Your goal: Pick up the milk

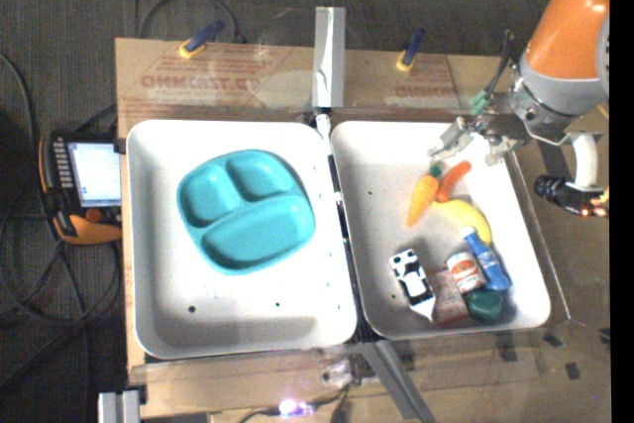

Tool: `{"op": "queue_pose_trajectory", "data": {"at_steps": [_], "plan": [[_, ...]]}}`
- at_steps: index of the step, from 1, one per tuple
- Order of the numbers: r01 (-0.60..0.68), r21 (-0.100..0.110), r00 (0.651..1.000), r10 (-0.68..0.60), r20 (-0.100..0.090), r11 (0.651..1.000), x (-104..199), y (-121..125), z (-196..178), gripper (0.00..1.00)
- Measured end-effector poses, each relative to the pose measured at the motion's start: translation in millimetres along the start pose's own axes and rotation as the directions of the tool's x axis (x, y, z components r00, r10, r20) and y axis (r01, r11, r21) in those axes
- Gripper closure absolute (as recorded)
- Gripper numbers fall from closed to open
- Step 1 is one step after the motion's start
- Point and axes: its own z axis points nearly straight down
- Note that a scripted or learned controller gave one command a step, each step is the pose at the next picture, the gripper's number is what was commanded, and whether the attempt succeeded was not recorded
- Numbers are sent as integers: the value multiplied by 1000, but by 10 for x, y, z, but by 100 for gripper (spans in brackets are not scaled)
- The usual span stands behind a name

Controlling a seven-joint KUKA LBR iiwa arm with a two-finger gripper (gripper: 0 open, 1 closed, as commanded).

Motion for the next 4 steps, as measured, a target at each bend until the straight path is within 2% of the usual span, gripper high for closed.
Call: {"op": "queue_pose_trajectory", "data": {"at_steps": [1,2,3,4], "plan": [[30,2,1000,-30,-2,1000,330,-808,791,0],[94,-6,996,-94,0,996,492,-1072,1591,0],[180,0,984,-180,-1,984,749,-1120,713,0],[502,0,865,-502,0,865,1140,-967,713,0]]}}
